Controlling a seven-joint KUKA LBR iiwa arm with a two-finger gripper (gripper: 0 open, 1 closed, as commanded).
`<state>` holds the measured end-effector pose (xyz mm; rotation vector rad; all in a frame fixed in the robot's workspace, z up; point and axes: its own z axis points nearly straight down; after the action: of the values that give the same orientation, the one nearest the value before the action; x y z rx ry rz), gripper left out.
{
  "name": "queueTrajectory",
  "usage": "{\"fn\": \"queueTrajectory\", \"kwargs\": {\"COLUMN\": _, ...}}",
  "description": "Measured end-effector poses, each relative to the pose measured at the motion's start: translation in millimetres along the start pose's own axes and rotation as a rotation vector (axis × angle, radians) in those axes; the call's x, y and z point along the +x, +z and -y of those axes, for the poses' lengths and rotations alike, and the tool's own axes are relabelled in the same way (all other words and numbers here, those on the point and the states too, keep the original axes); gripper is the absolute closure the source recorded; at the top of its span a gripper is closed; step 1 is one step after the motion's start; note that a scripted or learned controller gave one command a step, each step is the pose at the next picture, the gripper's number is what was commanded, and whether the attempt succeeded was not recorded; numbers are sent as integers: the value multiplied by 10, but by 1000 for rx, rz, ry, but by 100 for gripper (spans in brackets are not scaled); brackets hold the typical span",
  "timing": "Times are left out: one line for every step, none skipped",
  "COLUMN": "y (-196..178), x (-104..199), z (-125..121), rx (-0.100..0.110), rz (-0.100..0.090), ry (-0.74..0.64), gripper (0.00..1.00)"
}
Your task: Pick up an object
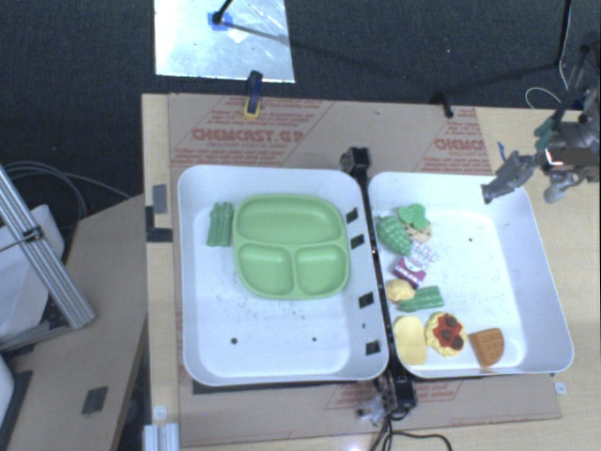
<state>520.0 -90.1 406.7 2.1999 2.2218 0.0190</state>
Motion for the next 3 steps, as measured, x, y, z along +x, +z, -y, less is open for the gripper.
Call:
{"fn": "queueTrajectory", "kwargs": {"y": 396, "x": 972, "z": 175, "rx": 19, "rz": -6, "ry": -4, "gripper": 0}}
{"fn": "queueTrajectory", "kwargs": {"y": 1748, "x": 214, "z": 230, "rx": 30, "rz": 0, "ry": 17, "gripper": 0}}
{"fn": "queueTrajectory", "kwargs": {"y": 3247, "x": -636, "z": 155, "rx": 13, "rz": -2, "ry": 18, "gripper": 0}}
